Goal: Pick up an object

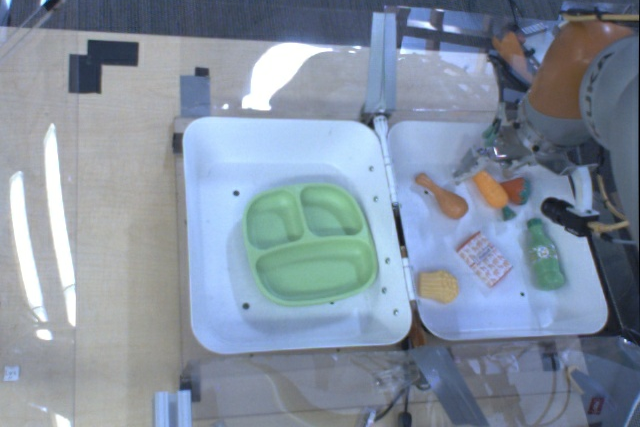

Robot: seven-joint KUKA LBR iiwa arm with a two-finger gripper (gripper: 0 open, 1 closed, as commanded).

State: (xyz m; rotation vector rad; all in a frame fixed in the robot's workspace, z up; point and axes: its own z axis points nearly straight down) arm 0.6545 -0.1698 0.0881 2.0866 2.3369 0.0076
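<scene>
Gripper (487, 158) hangs low over the right bin (440, 130), just above an orange carrot-like toy (490, 189); its grasp state cannot be told. Crowding neighbours, a drumstick (442, 196) and green bottle (545, 255), could spoil a clean grasp.

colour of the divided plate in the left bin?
Light green. The plate lies flat in the left bin, seen plainly in the camera view.
</scene>
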